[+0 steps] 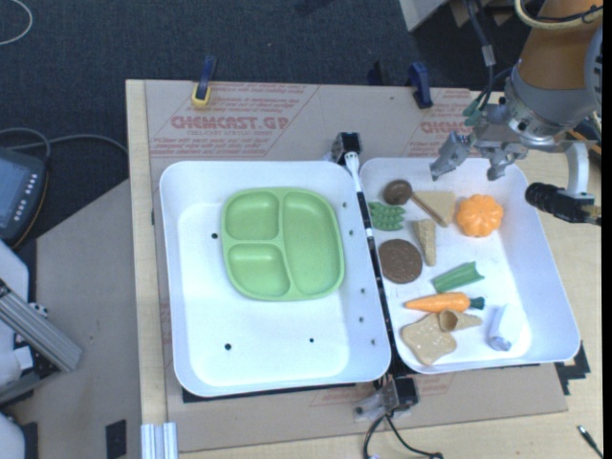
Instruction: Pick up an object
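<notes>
Pumpkin [477, 215] toy sits near the right bin's [555, 285] far edge — probably the target, hard to say. Gripper [473, 163] hovers above, fingers spread, holding nothing — approach step; next it drops straight down and closes.

two white bins [191, 352], one green divided plate [283, 243], roughly ten toy foods [440, 303]

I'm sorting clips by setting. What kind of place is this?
Probably a robotics lab bench, not a kitchen: the two white bins are clamped onto a protective board, the food such as the orange pumpkin looks like toys, and loose cables lie on dark carpet.
</notes>
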`<state>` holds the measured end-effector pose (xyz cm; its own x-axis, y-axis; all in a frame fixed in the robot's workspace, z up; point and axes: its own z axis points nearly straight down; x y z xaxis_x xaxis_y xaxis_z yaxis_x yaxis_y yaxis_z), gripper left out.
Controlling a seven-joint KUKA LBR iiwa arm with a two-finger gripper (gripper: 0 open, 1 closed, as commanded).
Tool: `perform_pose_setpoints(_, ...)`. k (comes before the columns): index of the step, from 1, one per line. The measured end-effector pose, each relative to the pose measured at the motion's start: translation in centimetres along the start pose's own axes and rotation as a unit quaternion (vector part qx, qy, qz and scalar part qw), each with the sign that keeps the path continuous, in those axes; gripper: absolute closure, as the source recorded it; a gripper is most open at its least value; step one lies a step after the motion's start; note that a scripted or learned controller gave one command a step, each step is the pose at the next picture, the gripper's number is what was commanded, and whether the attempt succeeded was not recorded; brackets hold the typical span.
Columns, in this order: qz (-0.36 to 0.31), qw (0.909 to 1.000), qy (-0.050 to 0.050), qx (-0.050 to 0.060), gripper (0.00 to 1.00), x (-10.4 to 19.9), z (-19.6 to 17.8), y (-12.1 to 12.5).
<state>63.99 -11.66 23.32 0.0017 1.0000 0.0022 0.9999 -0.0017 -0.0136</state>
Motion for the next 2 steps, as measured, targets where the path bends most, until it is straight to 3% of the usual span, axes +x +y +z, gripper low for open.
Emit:
perform_pose_setpoints(1, -0.001, 1.0000, -0.001, -0.006, 0.00, 0.0, -0.7, 0.2)
perform_pose_setpoints(2, -0.001, 1.0000, -0.001, -0.004, 0.00, 0.4, 3.6, 0.2)
